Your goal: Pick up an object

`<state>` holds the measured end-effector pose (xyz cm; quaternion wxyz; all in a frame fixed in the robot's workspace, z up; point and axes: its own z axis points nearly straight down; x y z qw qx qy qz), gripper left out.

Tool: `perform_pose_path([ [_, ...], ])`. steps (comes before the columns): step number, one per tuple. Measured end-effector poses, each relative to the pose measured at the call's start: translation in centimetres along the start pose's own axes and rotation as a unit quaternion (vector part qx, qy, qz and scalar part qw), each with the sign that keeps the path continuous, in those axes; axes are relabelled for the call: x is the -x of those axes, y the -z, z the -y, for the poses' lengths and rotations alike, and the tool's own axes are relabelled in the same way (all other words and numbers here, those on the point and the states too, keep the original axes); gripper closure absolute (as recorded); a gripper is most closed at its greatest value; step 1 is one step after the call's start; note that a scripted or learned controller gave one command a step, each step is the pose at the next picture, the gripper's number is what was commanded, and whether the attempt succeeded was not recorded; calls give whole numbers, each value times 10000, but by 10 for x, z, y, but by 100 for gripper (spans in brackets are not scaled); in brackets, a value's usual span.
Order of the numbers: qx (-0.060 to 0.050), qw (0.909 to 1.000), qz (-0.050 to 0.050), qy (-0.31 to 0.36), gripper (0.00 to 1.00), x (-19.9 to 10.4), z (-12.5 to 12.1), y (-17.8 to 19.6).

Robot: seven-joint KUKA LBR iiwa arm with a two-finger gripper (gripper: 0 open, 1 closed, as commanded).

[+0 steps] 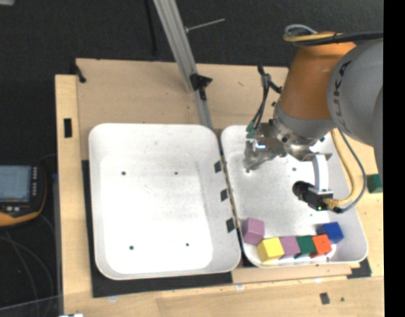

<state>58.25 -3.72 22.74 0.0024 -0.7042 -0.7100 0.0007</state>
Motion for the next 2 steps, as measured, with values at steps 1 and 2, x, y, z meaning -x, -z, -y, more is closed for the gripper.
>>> perform_pose_path([
  [1,70,10000,2,2,100,-53,19,95],
  [2,14,10000,9,-9,100,-94,52,72],
])
